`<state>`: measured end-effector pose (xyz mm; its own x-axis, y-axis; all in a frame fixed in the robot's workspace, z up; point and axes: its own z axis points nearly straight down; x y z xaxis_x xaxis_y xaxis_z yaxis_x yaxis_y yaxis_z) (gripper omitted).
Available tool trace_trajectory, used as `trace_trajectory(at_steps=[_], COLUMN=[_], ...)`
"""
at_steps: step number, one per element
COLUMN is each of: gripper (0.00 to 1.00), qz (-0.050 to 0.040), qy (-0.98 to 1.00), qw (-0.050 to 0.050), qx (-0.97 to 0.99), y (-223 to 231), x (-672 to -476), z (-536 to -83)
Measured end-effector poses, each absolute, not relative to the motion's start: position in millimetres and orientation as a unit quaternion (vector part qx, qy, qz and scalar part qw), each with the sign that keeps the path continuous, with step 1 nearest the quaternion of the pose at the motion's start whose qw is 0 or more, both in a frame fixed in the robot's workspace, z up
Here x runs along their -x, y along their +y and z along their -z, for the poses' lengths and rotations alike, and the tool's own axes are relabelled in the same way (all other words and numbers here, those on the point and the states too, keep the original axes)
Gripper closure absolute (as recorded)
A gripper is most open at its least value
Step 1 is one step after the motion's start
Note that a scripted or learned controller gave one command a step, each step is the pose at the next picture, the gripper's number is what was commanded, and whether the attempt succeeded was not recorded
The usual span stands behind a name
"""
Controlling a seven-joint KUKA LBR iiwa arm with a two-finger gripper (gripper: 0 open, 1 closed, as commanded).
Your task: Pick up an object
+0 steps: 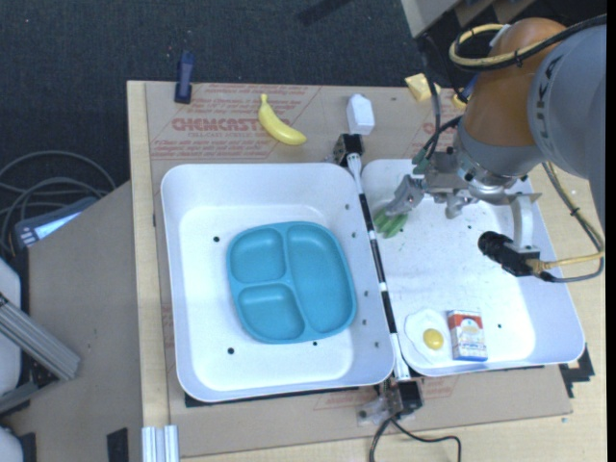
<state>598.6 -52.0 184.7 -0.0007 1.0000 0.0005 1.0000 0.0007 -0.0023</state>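
Camera view: green object (389,222) beneath jaws' tips

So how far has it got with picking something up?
Nothing looks lifted yet. The gripper is down in the right bin, right at a green object. The fried egg toy and small box lie untouched. Grasping and lifting remain.

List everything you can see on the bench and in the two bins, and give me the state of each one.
Blue three-compartment plastic tray: flat in the left bin, nothing in it.
Green object: in the right bin, at the gripper.
Fried-egg toy: flat in the right bin.
Small red-and-white box: lying beside the egg.
Yellow toy banana: on the cardboard behind the bins.
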Motion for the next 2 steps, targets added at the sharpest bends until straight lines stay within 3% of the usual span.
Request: trace_trajectory(at_steps=[1,2], gripper=[0.00,0.00], qz=[-0.0012,-0.0002], qy=[-0.707,-0.707], qw=[0.001,0.001], qx=[0.707,0.707], y=[-117.6,-113.1], x=[-562.3,-507.5], z=[-100.8,-155.0])
